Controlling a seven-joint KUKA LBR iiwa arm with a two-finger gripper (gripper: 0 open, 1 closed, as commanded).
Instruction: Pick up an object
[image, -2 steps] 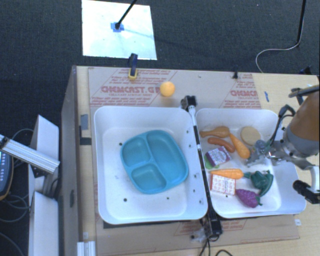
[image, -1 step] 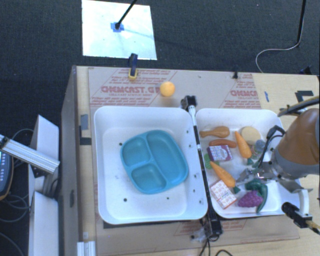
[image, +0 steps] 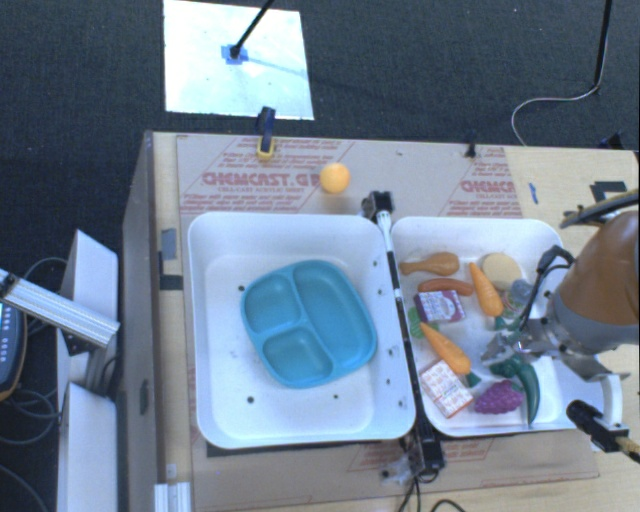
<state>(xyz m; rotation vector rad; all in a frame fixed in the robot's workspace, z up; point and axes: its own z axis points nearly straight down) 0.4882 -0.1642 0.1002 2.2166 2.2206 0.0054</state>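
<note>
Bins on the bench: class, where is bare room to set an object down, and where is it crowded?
Free: the left bin's floor around the blue divided plate, plus the plate's compartments. Crowded: the right bin, packed with toy food beneath the gripper.

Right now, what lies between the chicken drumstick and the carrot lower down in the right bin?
In the camera view, a sausage and a small purple packet lie between the drumstick and the lower carrot.

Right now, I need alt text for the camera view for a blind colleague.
The arm's gripper hangs low over the right bin, among toy food: carrots, a drumstick, grapes. The left bin holds a blue divided plate; an orange ball sits behind the bins.
</note>
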